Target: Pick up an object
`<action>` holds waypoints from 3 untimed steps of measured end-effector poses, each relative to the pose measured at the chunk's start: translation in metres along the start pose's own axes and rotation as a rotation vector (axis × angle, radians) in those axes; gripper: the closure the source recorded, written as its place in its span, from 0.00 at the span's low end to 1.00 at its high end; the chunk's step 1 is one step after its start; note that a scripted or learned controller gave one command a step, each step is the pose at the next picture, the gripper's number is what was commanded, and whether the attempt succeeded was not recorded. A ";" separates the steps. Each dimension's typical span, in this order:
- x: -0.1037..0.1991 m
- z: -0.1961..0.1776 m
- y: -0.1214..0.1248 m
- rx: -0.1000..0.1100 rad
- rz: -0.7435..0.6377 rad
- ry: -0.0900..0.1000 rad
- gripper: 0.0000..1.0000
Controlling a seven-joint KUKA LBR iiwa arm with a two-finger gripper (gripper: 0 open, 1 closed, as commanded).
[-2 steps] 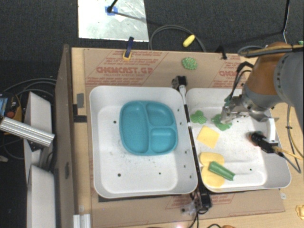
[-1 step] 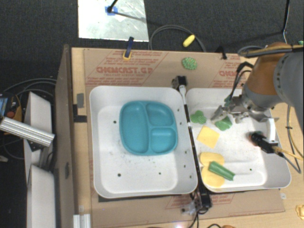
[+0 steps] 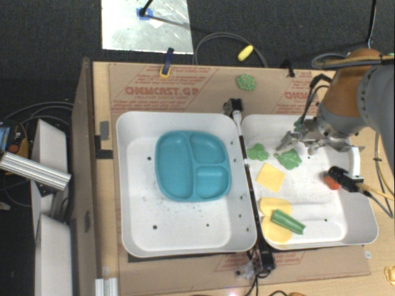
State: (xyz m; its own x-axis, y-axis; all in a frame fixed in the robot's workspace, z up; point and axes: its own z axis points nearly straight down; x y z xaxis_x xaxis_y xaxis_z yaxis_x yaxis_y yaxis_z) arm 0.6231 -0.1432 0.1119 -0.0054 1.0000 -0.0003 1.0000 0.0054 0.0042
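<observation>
Nearest the camera, in the near part of the right bin (image 3: 364, 227), a green stick (image 3: 289, 221) lies slantwise across a rounded yellow piece (image 3: 276, 232), touching it. Just beyond them a flat yellow square (image 3: 270, 177) lies on the bin floor, turned corner-on. Farther in sit two green leafy pieces, the larger one (image 3: 288, 160) near the middle of the bin and the smaller one (image 3: 257, 152) close to the wall shared with the other bin.

The gripper (image 3: 300, 145) hangs just beyond the larger leafy piece. Its fingers (image 3: 285, 143) stand spread apart with nothing seen between them, so none of the things in this bin is held. The grey arm (image 3: 355, 97) comes in from the right with its orange band at the top edge of the bin.

The left bin (image 3: 133, 227) holds a teal divided plate (image 3: 191, 165) (three compartments, lying flat in the middle).

Beyond both bins, on the brown-covered desk (image 3: 185, 85), rests a small green knobbly round (image 3: 247, 82). Farther still a yellow capsule-shaped thing (image 3: 245, 53) lies at the desk's far edge, and a shiny sheet (image 3: 145, 17) lies on the dark floor past it.
</observation>
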 end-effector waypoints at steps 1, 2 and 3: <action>-0.009 0.028 -0.004 0.003 0.004 -0.001 0.00; -0.009 0.015 -0.002 -0.003 0.003 -0.001 1.00; -0.009 0.015 -0.002 -0.002 0.003 -0.001 0.00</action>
State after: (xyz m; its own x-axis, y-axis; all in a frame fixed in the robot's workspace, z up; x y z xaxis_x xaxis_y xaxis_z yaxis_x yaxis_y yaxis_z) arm 0.6209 -0.1521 0.0967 -0.0029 1.0000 -0.0012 1.0000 0.0029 0.0059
